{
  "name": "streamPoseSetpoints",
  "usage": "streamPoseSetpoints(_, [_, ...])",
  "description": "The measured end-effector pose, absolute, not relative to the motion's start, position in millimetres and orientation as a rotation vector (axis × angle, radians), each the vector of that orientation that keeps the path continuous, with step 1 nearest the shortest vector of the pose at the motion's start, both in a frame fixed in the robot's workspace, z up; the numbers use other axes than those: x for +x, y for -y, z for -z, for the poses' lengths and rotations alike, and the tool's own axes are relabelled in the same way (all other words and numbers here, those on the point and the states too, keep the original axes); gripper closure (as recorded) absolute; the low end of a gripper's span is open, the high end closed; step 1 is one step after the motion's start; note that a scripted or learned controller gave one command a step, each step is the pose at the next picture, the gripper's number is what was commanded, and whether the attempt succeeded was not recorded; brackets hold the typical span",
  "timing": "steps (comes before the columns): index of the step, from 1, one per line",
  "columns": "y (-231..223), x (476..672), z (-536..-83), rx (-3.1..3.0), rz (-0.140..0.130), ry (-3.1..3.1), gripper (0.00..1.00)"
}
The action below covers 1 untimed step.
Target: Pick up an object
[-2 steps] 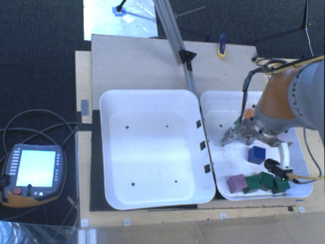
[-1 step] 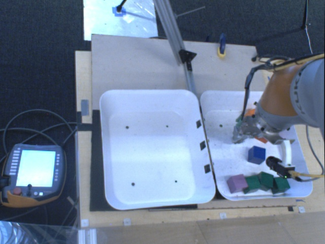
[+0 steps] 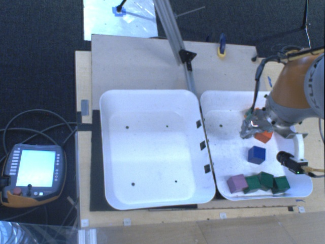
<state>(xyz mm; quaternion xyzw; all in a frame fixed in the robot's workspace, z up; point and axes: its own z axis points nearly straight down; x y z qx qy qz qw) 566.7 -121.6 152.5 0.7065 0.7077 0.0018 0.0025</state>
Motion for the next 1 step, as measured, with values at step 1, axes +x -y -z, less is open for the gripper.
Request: streamPoseSetpoints(1, [113.2, 569.7, -200.4, 2.211, -0.008, -2.223, 1.0])
